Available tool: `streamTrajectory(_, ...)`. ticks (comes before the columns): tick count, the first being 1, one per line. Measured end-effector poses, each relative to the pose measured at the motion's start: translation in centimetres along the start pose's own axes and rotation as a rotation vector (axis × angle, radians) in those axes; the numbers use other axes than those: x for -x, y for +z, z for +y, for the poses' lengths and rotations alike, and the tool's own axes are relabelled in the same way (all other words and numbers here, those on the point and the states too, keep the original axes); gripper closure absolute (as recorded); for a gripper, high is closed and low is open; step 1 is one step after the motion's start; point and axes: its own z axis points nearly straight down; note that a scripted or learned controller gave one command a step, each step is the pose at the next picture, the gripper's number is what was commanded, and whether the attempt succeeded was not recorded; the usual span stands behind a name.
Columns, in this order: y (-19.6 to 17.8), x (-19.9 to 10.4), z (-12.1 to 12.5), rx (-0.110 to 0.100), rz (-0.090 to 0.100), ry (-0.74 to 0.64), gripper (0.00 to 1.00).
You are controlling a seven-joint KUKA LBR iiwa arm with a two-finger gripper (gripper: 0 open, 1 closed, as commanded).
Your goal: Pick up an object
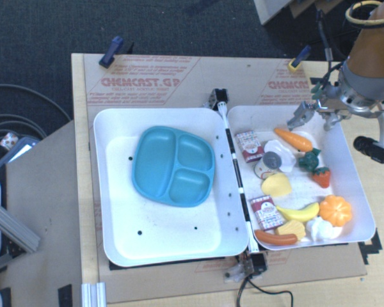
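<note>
My gripper [317, 116] hangs over the back of the right bin [361, 200], its two fingers spread apart with nothing between them. Just below and left of it lies an orange carrot [293, 139]. Further toys in that bin are a green piece [309, 159], a red strawberry [322, 177], a yellow lemon [276, 185], a banana [299, 210], an orange pumpkin [336, 210], a sausage [276, 238] and two small red boxes [249, 146] [267, 212].
The left bin [115, 229] holds a blue divided plate [174, 165]. A black divider rail [233, 171] runs between the bins. Blue clamps [111, 51] sit at the back of the cardboard-topped bench. Cables lie on the floor at left.
</note>
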Motion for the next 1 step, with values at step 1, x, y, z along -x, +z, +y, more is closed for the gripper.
streamTrajectory(1,10.95,0.55,3.57,0.000,-0.001,-0.001,0.00)
